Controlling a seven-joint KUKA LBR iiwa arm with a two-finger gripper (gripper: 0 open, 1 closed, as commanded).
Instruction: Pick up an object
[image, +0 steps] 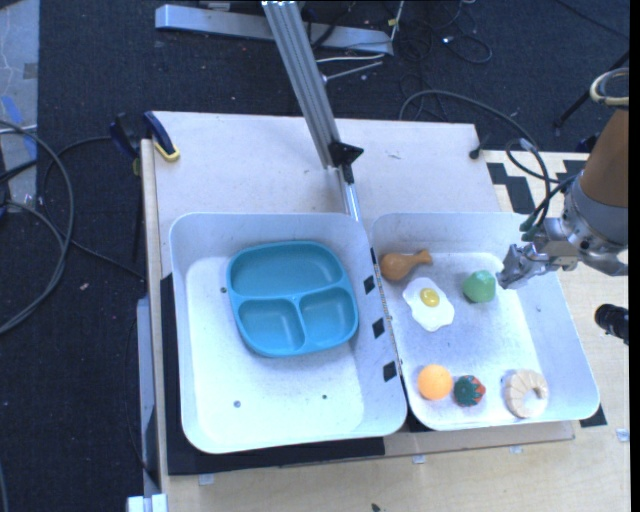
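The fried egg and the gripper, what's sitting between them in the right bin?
In the camera view, a green ball lies between the fried egg and the gripper, close beside the gripper on the bin floor.

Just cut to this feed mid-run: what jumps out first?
The blue divided plate lying in the left bin draws the eye first. Next, the toy food scattered in the right bin: a drumstick, fried egg, green ball, orange, a red-green piece and a shrimp-like pastry. The gripper sits at that bin's right side, just beside the green ball.
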